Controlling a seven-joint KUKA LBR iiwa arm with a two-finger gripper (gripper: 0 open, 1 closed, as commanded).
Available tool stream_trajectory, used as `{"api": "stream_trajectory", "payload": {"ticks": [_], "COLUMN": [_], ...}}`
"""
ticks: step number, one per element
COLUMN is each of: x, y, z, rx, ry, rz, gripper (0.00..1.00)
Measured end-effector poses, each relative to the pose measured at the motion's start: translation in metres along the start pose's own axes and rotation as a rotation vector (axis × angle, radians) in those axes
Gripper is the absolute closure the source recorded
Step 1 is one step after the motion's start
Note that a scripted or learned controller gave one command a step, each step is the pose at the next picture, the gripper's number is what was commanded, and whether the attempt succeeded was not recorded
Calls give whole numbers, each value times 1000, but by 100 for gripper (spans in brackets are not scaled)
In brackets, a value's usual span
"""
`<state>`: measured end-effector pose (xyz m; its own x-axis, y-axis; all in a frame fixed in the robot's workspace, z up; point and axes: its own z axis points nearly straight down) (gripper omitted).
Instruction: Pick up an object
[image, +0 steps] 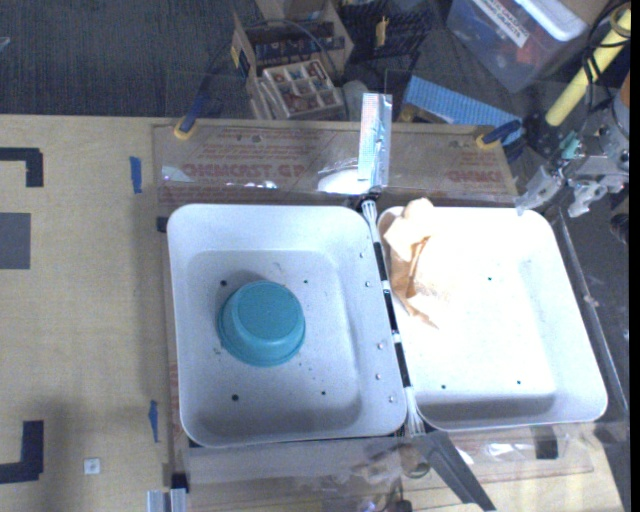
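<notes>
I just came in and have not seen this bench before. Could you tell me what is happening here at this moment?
A robot is set up to pick an object from two shallow white bins, and nothing is being handled yet. A round teal plastic bowl sits upside down in the left white bin. A crumpled pale cloth with orange marks lies against the left wall of the right white bin, near its far corner. The arm's tool is outside the bins, past the right bin's far right corner, away from both objects.

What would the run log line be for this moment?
gripper: at upper right, outside bins | teal bowl: upside down in left bin | tan cloth: right bin, left edge | nothing picked yet
</notes>
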<state>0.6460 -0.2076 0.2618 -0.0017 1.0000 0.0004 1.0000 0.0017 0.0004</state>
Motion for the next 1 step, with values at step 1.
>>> {"api": "stream_trajectory", "payload": {"ticks": [1], "x": [25], "y": [-3], "z": [126], "rx": [-1], "ry": [-1], "rz": [13], "gripper": [0]}}
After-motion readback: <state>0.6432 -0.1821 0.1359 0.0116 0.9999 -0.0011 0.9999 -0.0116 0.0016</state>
